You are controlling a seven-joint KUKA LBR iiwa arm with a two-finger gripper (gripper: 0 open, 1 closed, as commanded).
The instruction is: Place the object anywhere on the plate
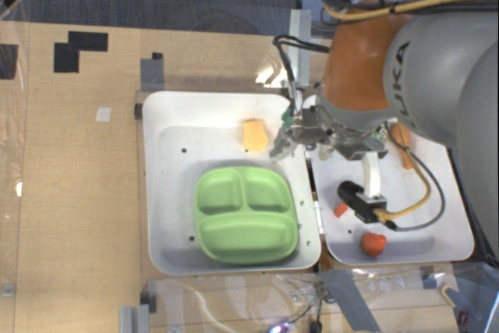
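From above, black "KUKA" lettering runs down the grey arm (437, 66) over a pale wooden bench (70, 191), where the gripper (290, 138) hangs beside a yellow-orange block (254, 135) in the left white bin (156, 191), just behind the green divided plate (245, 214).

The arm (405, 66) hides the right bin's (437, 246) upper part, perhaps more objects.

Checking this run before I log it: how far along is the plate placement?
Done: nothing is on the green plate yet. In hand: the arm hangs over the seam between the bins, its gripper beside the yellow block, which lies in the left bin above the plate; no grasp is visible. Left: grasp an object, carry it and set it on the plate.
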